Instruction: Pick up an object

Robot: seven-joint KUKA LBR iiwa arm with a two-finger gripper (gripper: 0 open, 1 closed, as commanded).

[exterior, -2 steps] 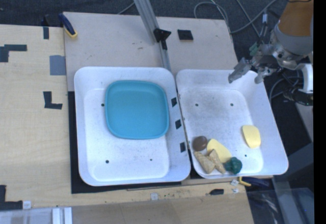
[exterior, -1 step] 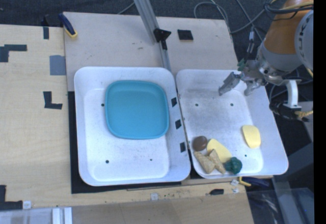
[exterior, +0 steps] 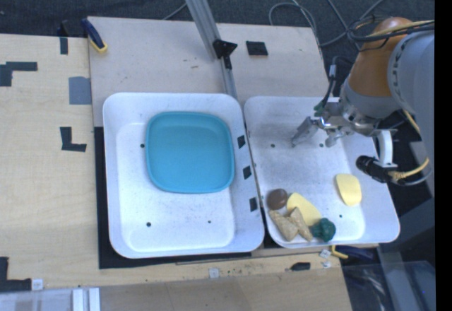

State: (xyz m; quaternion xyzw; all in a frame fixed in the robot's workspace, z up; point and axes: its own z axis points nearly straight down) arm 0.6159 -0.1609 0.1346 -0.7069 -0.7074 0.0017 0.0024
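Note:
Several small objects lie in the right bin (exterior: 282, 119), near its front. A pale yellow piece (exterior: 348, 189) rests alone by the right wall. A brown round object (exterior: 277, 198), a yellow wedge (exterior: 304, 205), tan chunks (exterior: 288, 224) and a dark green lump (exterior: 325, 229) cluster at the front edge. My gripper (exterior: 313, 140) hangs over the bin's upper middle, open, with one finger (exterior: 302, 133) reaching left and nothing between the two. It stands well behind the cluster.
The left bin (exterior: 120, 161) holds a square blue plate (exterior: 189, 151). A slanted metal pole (exterior: 205, 13) rises behind the bins. Cables trail across the dark floor at the back right.

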